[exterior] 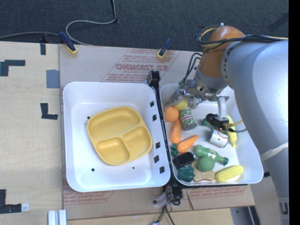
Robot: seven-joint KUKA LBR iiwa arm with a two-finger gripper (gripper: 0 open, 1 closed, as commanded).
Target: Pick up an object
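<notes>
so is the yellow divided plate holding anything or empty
Empty. The yellow plate lies flat in the left bin, all three compartments bare; the toy food is in the right bin.

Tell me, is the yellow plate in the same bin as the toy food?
No, the plate lies in the left bin, while the toy food fills the right one.

We see two white bins of smooth, slightly glossy plastic. The yellow tray looks like matt plastic. The toy foods, such as the corn and the carrot, seem smooth plastic. The bench has a pale wood-like surface, partly covered with brown, matt printed cardboard. The arm looks like smooth grey painted metal.
</notes>
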